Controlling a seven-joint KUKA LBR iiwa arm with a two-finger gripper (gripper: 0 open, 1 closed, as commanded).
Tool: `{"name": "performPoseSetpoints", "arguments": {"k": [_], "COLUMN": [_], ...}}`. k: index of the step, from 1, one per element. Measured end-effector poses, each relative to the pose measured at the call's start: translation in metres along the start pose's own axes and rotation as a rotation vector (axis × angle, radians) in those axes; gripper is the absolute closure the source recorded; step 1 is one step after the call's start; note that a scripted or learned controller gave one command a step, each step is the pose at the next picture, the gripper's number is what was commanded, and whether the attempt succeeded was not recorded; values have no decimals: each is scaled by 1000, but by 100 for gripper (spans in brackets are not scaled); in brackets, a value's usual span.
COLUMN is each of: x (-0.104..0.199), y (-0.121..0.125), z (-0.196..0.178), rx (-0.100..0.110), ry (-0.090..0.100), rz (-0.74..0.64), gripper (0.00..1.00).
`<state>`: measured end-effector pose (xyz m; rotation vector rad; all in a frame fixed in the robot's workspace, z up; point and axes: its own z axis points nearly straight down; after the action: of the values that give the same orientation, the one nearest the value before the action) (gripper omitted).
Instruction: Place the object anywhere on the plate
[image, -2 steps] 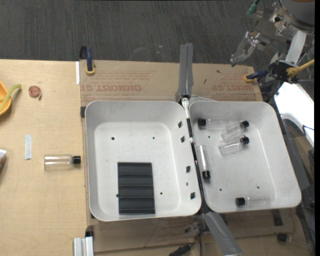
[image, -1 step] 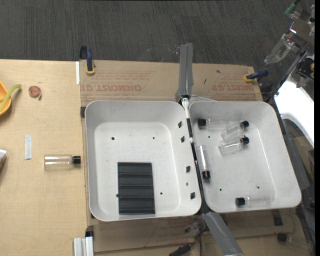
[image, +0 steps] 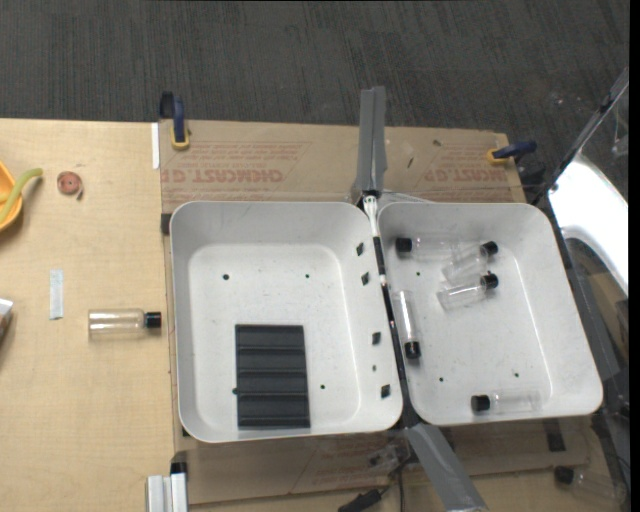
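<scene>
Tabletop (image: 80, 400) w/ two white bins. Left bin (image: 200, 250) – black ribbed plate (image: 271, 377) at front. Right bin (image: 560, 330) – clear vials w/ black caps (image: 468, 290) scattered, apart from plate. One vial (image: 124, 321) on tabletop, left. Jaws: can't tell.

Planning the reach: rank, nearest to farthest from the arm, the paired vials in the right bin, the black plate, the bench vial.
1. Paired vials, right bin, nearest the arm.
2. Black plate, left bin.
3. Bench vial, far left.
</scene>
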<state>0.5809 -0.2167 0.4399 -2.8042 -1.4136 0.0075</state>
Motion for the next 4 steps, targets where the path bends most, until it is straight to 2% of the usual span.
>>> {"name": "performPoseSetpoints", "arguments": {"k": [1,2,3,4], "x": [70,113,34,66], "y": [46,8,55,39], "z": [0,0,0,0], "rx": [0,2,1,1], "ry": [0,-1,1,1], "rz": [150,426,730,710], "gripper": [0,0,0,0]}}
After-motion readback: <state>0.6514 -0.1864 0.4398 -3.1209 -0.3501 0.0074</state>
